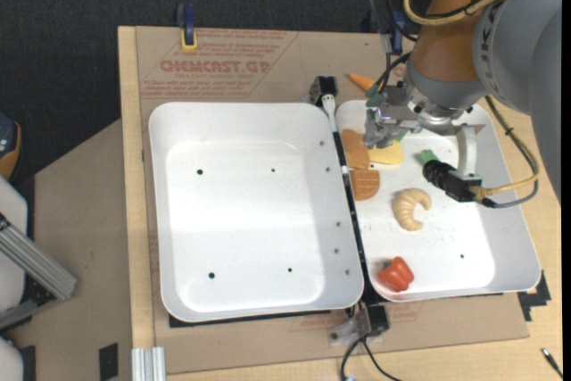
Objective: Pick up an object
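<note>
Just on the near side of the end effector (384, 128), you see a yellow cheese slice (389, 157) lying flat in the right bin (468, 241). A brown bread slice (355, 149) is beside it, toward the wall shared by the two bins. The end effector hangs over the far part of that bin, close above these two pieces. You cannot tell from this angle whether it is wide, narrow or gripping anything.

Nearer to you than the bread slice, and touching it, is a round ridged waffle (364, 184). A pale croissant (410, 209) lies farther toward you from the end effector, apart from the waffle. A red pepper (396, 274) sits well away at the bin's near rim. A small green piece (431, 156) lies just beside the cheese slice on the side away from the left bin.

Beyond the end effector, at the far rim, you see an orange piece (360, 82). Whether it lies inside the bin is unclear. The left bin (241, 219) lies well off to the end effector's side, and both bins rest on the brown worktop (134, 103).
</note>
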`<state>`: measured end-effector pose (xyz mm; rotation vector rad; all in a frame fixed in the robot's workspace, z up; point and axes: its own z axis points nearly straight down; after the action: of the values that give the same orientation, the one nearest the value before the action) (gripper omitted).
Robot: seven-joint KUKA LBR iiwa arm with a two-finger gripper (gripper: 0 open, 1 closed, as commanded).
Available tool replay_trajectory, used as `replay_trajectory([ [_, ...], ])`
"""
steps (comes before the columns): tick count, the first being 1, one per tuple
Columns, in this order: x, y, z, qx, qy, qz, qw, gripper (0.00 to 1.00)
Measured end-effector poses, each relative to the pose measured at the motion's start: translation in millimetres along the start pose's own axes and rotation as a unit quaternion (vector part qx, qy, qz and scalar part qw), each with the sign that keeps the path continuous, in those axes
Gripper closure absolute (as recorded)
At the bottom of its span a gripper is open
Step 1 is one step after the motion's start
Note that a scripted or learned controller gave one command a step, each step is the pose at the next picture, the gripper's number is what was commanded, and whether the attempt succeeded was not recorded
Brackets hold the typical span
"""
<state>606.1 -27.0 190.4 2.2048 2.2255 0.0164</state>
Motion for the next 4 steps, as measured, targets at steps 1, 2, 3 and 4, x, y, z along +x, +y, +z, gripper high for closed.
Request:
replay_trajectory([
  [1,86.1,15.1,6.0,0.005,0.001,0.000,1.0000,1.00],
  [2,158.1,64.3,-22.0,0.003,0.000,0.001,1.0000,1.00],
  [3,197.2,63.9,-79.5,0.003,0.001,0.002,1.0000,1.00],
  [4,254.5,55.0,-17.8,0.010,0.000,0.002,0.9999,1.00],
])
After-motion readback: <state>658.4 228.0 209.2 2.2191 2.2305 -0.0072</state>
